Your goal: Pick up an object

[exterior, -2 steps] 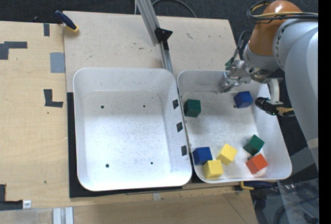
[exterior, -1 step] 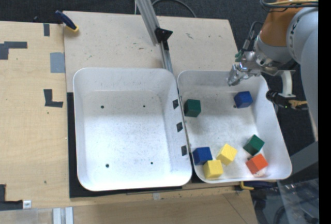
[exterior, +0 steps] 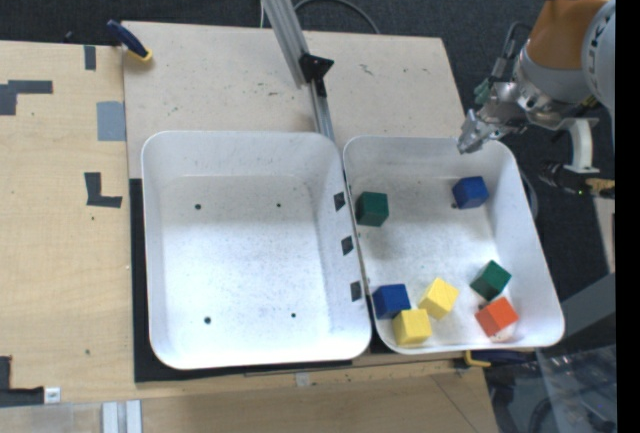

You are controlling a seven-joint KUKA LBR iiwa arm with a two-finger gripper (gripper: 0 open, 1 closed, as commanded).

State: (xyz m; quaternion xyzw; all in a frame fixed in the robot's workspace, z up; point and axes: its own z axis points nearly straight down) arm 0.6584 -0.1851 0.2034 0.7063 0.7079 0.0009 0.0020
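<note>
Blue, and nearest the arm, one cube [exterior: 469,192] lies near the far right corner of the right bin [exterior: 532,251], well apart from the rest. The jaws [exterior: 472,138] hover above that bin's far rim, just beyond the cube; whether they are open or closed cannot be told, and nothing shows between them. Farther off lie a green cube [exterior: 372,208] near the divider and a cluster by the near wall: blue [exterior: 391,299], two yellow [exterior: 439,297], green [exterior: 491,278], orange [exterior: 496,316]. The step looks like the approach. Next, the jaws likely need to come down squarely over one cube.
</note>
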